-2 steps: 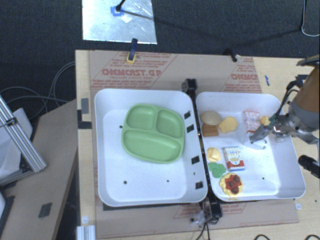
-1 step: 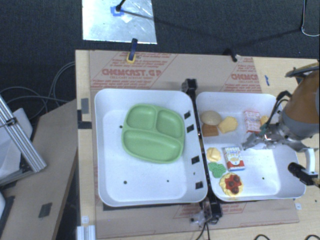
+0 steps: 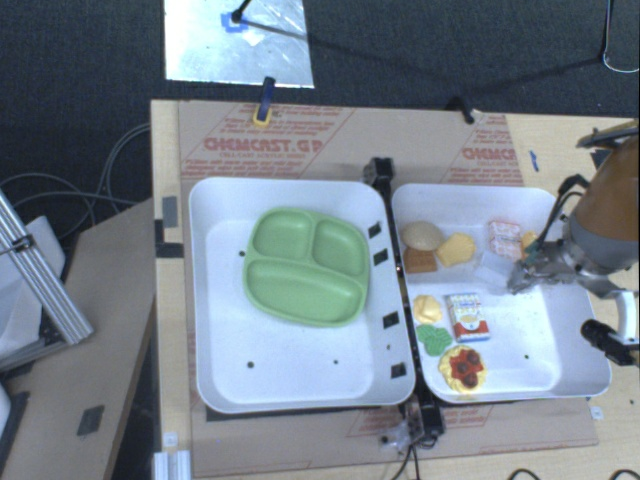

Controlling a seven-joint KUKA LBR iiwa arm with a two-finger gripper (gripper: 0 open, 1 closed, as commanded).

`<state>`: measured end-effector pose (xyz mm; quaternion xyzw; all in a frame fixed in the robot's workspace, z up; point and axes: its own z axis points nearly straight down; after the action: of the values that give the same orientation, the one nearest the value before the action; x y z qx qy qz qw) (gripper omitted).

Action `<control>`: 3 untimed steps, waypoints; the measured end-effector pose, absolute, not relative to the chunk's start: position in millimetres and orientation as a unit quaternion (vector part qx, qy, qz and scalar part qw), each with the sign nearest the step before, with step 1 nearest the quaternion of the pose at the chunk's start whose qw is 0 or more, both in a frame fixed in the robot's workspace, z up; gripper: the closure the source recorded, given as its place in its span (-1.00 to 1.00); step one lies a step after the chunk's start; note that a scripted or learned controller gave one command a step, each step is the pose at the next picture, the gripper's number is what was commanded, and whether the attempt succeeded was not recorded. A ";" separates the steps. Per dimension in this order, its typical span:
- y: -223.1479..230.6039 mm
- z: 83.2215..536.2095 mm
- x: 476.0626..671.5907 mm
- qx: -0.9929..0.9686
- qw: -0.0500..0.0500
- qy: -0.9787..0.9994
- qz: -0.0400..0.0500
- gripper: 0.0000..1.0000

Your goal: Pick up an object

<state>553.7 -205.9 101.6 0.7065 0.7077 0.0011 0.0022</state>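
Green divided plate (image 3: 307, 266) fills left bin (image 3: 215, 368) centre. Toy foods cluster along right bin (image 3: 575, 373) left edge; its right half bare. Gripper (image 3: 522, 273) low mid-bin beside clear packet (image 3: 497, 266), pincer state unreadable. Cardboard (image 3: 330, 138) reads "CHEMCAST GP".

Brown bench (image 3: 330, 138) with red lettering, bearing two white bins side by side. Left bin (image 3: 215, 268) holding a green divided plate (image 3: 306, 267). Right bin (image 3: 535, 353) holding small toy foods. Yellow-and-blue clamp (image 3: 264, 103) at the far edge, by a foil sheet (image 3: 236, 30).
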 end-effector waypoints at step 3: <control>-204.6 225.7 555.7 0.705 0.002 0.709 0.001 1.00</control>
<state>555.7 -204.6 225.7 0.7054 0.7088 0.0010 0.0020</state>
